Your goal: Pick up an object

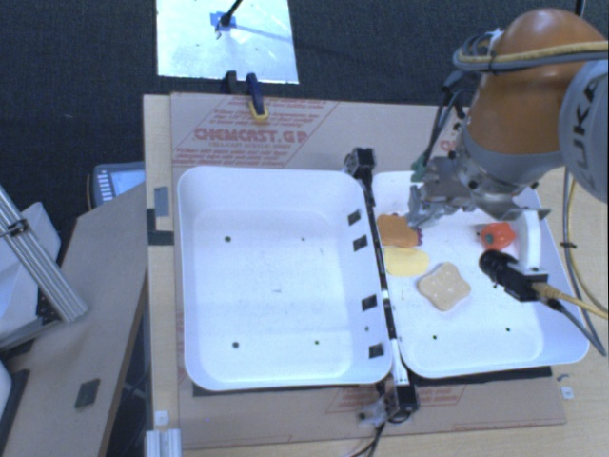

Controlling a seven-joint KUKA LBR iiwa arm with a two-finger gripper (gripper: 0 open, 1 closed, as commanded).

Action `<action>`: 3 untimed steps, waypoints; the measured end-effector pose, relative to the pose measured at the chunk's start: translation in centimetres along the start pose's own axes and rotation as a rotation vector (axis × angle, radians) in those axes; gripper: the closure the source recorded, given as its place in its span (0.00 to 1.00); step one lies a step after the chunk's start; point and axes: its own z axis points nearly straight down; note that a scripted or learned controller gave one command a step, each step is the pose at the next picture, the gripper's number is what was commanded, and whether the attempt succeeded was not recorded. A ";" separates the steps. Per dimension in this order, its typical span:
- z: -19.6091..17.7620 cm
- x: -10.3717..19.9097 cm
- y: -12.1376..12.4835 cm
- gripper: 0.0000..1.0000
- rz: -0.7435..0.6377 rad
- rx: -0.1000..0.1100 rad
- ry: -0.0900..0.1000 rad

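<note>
Table [285, 122] w/ two white bins side by side: left bin [276, 274], right bin [476, 336]. Arm [533, 84] reaches in from the right, over the right bin's far part. Pincer [422, 212] low at the far-left of the right bin, just above an orange piece [395, 230]; can't tell its state. Near it: yellow piece [407, 262], tan piece [443, 287]. Red piece [498, 235] further right.

A brown board [285, 127] underlies both bins. A clamp [255, 98] grips its far edge. A shiny square plate [225, 25] lies beyond.
</note>
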 end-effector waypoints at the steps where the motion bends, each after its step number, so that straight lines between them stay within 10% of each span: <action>1: -13.5 5.7 -0.3 1.00 0.002 -0.011 0.001; 2: -9.8 15.4 0.4 1.00 0.000 0.008 0.000; 3: -8.8 19.9 10.4 1.00 0.006 0.003 -0.001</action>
